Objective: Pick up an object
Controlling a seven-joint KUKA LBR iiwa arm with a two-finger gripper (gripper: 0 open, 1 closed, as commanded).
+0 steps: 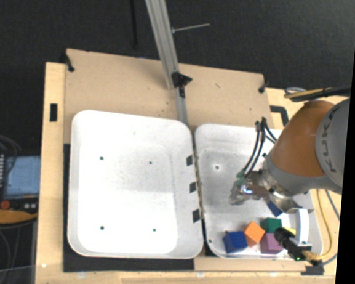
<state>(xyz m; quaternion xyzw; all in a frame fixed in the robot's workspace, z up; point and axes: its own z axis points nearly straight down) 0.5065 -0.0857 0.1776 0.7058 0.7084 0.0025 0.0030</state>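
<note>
the left bin (130,183) lay bare of blocks. in the right bin (221,142) the gripper (243,192) hung over the white floor, and whether it was spread or pressed together i could not tell. the blocks sat below and to its right in the near corner (blue block (235,241) nearest, then orange block (255,233), purple block (272,243)), apart from the gripper.

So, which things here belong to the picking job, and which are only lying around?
For the job:
- gripper
- blue block
- orange block
- purple block
- green block
- right bin

Lying about:
- left bin
- blue box beside the bench
</note>
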